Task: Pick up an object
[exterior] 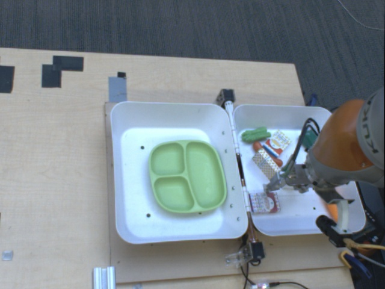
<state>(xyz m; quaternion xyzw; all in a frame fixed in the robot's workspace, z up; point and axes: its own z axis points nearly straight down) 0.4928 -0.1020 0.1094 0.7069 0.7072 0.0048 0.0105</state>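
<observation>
Looking down from the one camera, two shallow white bins sit side by side on a pale wooden bench. The left bin (pixel 120 179) holds a light green divided plate (pixel 187 177) with three compartments, lying flat near the middle of the bin floor.

The right bin (pixel 289 224) carries a small scatter of things. A green, pickle-shaped piece (pixel 255 134) lies near the far left corner. Just beside it on the right is a small white and orange packet (pixel 280 141), and a red and blue piece (pixel 269 150) lies between them and a silvery patterned packet (pixel 263 161) lower down. Near the bin's front left edge rests a small wrapped item with a red rim (pixel 264 203).

The arm (pixel 349 143), grey with its orange band, comes in from the right and hangs over the right bin. Its gripper (pixel 281 181) sits low, between the silvery packet and the wrapped item; whether its fingers are spread or closed I cannot tell, and nothing is plainly seen between them.
</observation>
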